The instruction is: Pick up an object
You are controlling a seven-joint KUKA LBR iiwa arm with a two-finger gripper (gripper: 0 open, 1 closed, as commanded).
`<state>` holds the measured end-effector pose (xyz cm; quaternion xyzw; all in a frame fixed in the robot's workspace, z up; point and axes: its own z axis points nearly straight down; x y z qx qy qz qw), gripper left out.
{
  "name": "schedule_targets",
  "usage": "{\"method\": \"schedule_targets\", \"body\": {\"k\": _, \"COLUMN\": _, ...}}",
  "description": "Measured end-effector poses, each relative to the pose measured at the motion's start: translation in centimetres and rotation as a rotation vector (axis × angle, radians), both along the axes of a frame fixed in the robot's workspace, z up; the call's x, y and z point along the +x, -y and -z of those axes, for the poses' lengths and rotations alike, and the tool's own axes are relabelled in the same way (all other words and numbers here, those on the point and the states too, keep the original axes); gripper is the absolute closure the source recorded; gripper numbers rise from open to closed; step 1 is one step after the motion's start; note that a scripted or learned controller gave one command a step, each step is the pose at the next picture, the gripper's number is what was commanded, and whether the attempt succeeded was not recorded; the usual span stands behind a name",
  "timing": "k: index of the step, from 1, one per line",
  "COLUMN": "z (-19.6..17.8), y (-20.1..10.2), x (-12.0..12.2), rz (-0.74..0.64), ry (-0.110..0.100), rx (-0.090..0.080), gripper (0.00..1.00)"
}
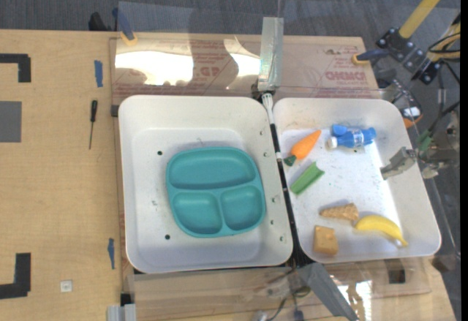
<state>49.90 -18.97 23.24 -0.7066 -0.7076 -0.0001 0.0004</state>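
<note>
My gripper [395, 163] at right bin's [417, 239] right edge, grip state unclear | nothing visibly held | blue bottle [352, 137] nearest, upper right | descend centred, squarely over it.

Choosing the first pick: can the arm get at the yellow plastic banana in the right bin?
Probably yes: the yellow plastic banana lies uncovered near the right white bin's right wall, nothing on top; the tan bread-like piece sits beside it.
</note>
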Motion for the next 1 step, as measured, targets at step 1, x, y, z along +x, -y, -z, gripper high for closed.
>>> {"method": "schedule_targets", "body": {"k": 1, "z": 7.24, "y": -0.57, "x": 6.56, "rz": -0.034, "ry": -0.005, "rx": 0.001, "gripper": 0.00}}
